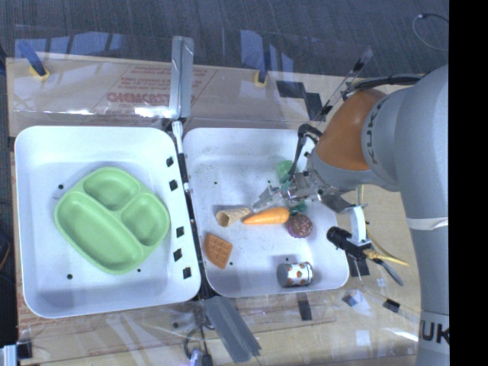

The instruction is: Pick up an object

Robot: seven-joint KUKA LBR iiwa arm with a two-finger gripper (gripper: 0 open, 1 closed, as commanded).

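We saw a green tray (111, 218) in the left bin (30, 227). The carrot (266, 217) lay unlifted in the right bin (200, 166), the gripper (285, 194) just above it; pickup remained. Whether the gripper gripped anything, we could not tell.

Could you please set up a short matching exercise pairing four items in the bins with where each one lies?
Things:
1. green divided plate
2. carrot
3. waffle piece
4. small can

Places:
A. right bin, near its front edge
B. left bin
C. middle of the right bin, just below the hand
D. right bin, front left corner by the divider

Pairs: 1-B, 2-C, 3-D, 4-A
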